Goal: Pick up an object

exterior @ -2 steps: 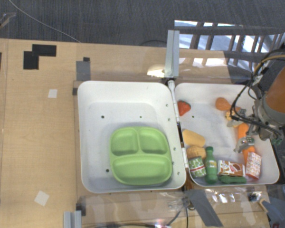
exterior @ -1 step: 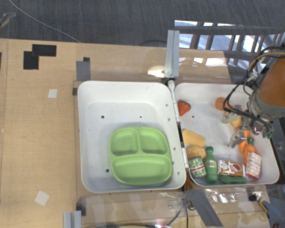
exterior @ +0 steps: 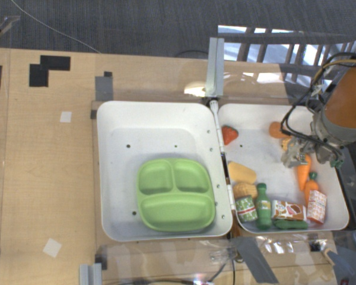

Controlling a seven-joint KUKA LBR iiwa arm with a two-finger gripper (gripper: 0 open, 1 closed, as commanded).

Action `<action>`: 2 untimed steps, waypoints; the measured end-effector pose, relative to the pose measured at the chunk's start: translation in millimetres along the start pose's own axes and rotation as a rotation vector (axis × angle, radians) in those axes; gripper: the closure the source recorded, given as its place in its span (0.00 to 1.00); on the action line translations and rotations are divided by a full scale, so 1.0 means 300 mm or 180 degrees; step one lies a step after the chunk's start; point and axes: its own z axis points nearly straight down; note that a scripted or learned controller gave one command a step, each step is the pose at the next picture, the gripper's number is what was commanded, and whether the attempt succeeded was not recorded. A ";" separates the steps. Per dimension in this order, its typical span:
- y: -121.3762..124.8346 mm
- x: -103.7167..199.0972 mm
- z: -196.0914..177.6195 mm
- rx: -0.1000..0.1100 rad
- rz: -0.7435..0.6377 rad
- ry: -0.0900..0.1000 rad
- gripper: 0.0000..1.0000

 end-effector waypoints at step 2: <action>0.047 0.229 0.040 0.0001 0.0537 0.0024 0.00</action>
